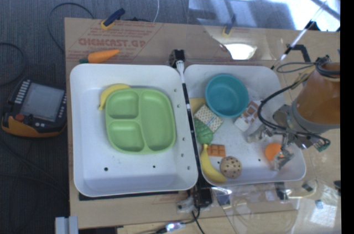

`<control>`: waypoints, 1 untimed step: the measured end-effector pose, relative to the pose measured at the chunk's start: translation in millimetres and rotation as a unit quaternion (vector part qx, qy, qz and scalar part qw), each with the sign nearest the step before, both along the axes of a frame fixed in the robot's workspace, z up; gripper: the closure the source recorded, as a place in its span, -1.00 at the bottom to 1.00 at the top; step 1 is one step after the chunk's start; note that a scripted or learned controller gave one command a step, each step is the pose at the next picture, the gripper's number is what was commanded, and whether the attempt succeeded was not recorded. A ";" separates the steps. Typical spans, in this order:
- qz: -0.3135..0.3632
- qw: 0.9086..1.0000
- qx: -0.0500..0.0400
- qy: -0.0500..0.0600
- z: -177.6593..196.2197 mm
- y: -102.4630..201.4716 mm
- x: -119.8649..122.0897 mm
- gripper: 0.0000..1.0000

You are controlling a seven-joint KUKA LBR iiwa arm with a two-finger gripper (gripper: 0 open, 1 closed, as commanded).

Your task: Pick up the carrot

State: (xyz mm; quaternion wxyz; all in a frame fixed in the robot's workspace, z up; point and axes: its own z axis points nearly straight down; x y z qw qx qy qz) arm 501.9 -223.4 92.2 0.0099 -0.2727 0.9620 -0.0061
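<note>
Approach step: gripper at near right of right bin, beside carrot. Grip state unclear. Next: confirm grasp, lift.

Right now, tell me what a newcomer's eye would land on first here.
First the green divided plate in the left bin, a banana tucked against its upper-left edge. Then the teal bowl at the top of the cluttered right bin. At that bin's right side the pincer sits by an orange piece, and a carrot lies outside on the bench.
</note>
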 end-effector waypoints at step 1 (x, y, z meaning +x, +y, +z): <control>0.162 0.987 -0.002 -0.001 0.1 2.0 0.6 -1.00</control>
